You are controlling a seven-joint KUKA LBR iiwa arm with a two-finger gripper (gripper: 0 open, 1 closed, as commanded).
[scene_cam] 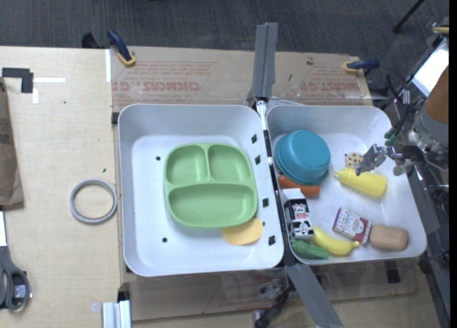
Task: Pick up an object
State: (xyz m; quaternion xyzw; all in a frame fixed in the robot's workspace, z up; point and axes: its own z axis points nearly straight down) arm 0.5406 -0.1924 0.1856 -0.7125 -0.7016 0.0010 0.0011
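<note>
From the camera above the bench, 2 shallow white bins sit side by side: the left bin (136,176) and the right bin (400,198). The left bin carries a green divided plate (211,185) near its middle, and a flat yellow-orange piece (243,233) lies just beside the plate's near right corner, close to the bin's near edge. In the right bin, a blue bowl (303,155) rests by the left wall, with an orange carrot-like thing (300,187) poking out from under its near side. Along the left wall toward the near corner lies a small black-and-white card (298,219), then a green vegetable (308,249) and a yellow banana (334,242) touching each other at the near edge. A small red-and-white box (352,225) sits just beside the banana, and a tan rounded block (389,237) lies in the near right corner. A yellow mustard bottle (363,181) lies on its side toward the right wall, next to a small spotted cookie-like piece (352,159). The gripper (373,156) hangs low just above the bottle's far end, near the right wall; whether its claw is spread or pressed together cannot be told, and nothing is seen pinched in it.
</note>
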